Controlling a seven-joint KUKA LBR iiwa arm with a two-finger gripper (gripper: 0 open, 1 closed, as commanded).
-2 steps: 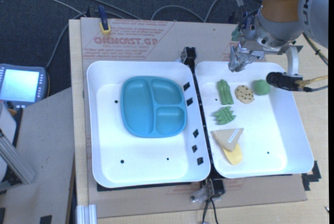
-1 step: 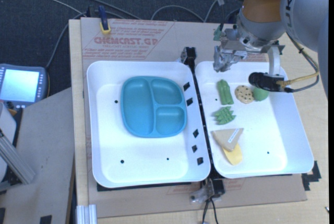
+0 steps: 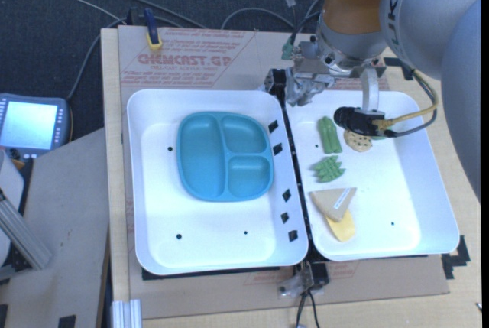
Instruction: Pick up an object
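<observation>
Grey end effector [image 3: 306, 89] poised at the right bin's [image 3: 397, 242] top-left corner.
Whether it is apart or together, I cannot tell. Green bean [image 3: 329, 134], cookie [image 3: 357, 140], and cheese wedge [image 3: 337, 212] lie loose nearby, reachable; blue tray [image 3: 225, 156] sits in the left bin [image 3: 153, 242].

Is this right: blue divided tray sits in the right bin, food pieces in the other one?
Not quite. The camera view shows the blue divided tray in the left bin. The food pieces, among them a green bean-like piece, a cookie and a cheese wedge, lie in the right bin.
</observation>
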